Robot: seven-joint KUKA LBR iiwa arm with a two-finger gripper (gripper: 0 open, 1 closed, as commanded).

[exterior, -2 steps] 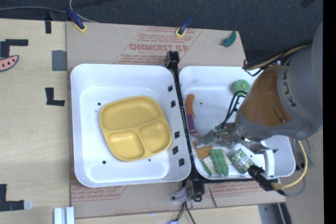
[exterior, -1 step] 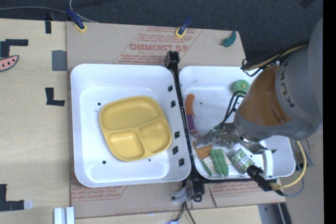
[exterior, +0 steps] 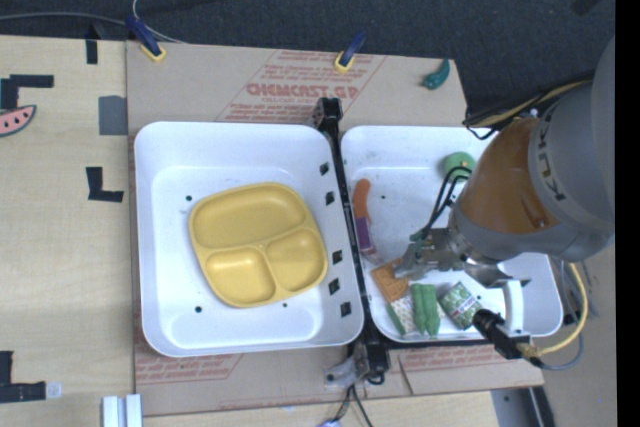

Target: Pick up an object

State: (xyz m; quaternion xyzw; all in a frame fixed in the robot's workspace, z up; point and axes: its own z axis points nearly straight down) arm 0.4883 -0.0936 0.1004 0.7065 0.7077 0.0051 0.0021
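**Now: arm low over right bin, claw state unclear**

Grey arm w/ orange band (exterior: pixel 505 185) reaches in from the right, wrist down over the right bin (exterior: pixel 400 150). Gripper (exterior: pixel 415 260) sits low near bin centre, just above the pile of small objs; can't tell if it's wide, narrow or gripping anything, since wrist and cables hide the tips.

Objs in right bin:
- orange stick-shaped item (exterior: pixel 360 197) by the divider, w/ a purple piece (exterior: pixel 364 235) just below it
- tan/orange flat piece (exterior: pixel 388 283) just beside gripper
- green pod-like item (exterior: pixel 425 307) toward front edge
- green-white packet (exterior: pixel 458 303) right of it
- light green round obj (exterior: pixel 460 163) at back, partly behind arm

Left bin (exterior: pixel 165 215) has a yellow divided plate (exterior: pixel 258 243), 3 compartments, lying flat near centre.

Both bins rest on a cardboard sheet (exterior: pixel 200 85) on the bench.
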